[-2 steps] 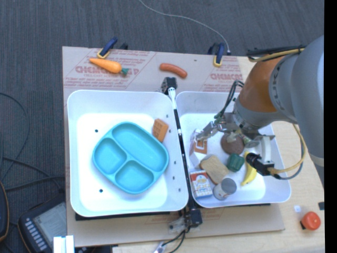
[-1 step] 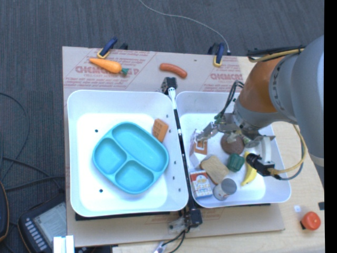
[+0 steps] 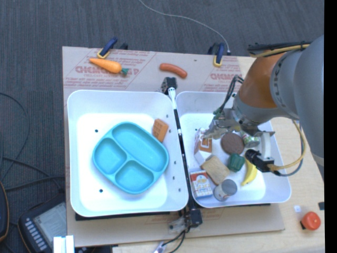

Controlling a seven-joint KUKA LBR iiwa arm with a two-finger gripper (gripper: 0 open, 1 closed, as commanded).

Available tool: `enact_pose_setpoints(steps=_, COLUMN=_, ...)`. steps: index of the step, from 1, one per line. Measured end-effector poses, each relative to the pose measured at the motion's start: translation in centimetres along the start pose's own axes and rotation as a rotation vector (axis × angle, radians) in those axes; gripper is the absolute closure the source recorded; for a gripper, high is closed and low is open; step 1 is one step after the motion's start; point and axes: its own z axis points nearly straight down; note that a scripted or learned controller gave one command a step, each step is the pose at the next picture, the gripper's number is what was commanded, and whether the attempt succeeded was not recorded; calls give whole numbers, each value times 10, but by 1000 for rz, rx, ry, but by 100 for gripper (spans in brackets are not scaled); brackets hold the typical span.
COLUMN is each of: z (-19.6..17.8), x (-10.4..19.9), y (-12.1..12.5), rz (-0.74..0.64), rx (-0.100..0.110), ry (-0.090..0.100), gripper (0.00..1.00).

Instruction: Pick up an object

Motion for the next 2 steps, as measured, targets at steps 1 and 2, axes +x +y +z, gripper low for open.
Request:
enact_pose_setpoints(steps=1, z=1, x=0, y=-1, rz=1, rx=2, ry=-1, gripper=0)
enact_pose_setpoints(steps=2, z=11, x=1, y=-27, rz=4, rx=8, ry=-7, gripper=0)
